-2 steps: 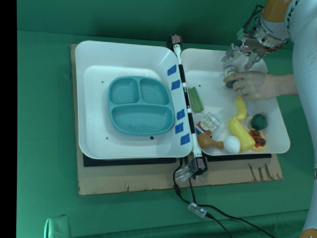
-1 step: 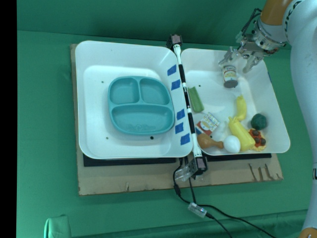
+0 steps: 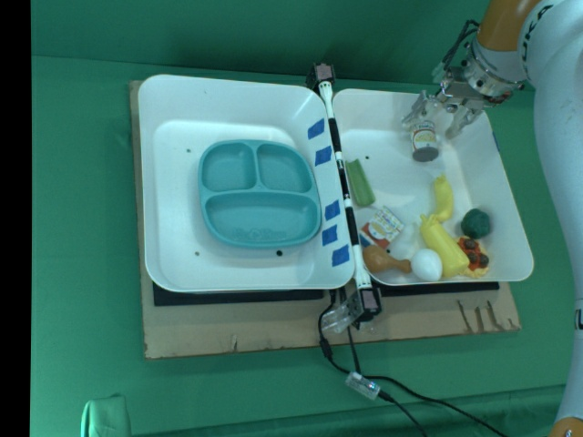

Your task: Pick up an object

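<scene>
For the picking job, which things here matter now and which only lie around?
Matter now: gripper, small can between its fingers, right bin.
Lying around: teal plate, green stick, white egg, dark green ball, left bin.

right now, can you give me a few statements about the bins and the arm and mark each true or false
1. The teal divided plate lies in the left bin. True.
2. The small jar sits in the right bin, just below the gripper. True.
3. The green stick-shaped piece lies inside the teal divided plate. False: it lies in the right bin, near the divider between the bins.
4. The white egg is at the far edge of the right bin. False: it is at the near edge, beside the drumstick.
5. The dark green ball rests in the right bin, toward its right side. True.
</scene>
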### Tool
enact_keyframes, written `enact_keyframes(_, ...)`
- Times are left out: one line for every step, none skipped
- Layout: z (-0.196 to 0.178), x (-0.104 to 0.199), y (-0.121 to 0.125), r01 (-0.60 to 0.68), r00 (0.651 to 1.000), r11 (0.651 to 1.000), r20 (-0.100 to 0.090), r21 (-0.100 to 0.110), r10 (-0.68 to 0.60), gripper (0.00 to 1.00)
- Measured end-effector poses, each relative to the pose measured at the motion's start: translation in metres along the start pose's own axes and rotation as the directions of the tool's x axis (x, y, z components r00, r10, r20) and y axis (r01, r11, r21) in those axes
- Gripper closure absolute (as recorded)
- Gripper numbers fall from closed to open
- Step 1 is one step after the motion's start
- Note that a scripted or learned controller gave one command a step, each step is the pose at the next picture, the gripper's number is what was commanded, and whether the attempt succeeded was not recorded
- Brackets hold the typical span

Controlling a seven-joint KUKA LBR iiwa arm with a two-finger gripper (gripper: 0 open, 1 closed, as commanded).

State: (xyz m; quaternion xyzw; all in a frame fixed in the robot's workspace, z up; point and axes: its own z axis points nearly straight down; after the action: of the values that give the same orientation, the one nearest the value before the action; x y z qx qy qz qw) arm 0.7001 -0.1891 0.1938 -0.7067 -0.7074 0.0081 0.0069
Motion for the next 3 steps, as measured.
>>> enact_keyframes(0.0003, 0.0, -0.0001, 0.0, 1.0, 1.0, 0.0, 0.0, 0.0, 0.0)
enact_keyframes(0.0006, 0.0, -0.0002, 0.0, 1.0, 1.0, 0.0, 0.001, 0.0, 0.0)
enact_keyframes(0.0022, 0.0081, -0.0019, -0.007, 1.0, 1.0, 0.016, -0.004, 0.007, 0.0)
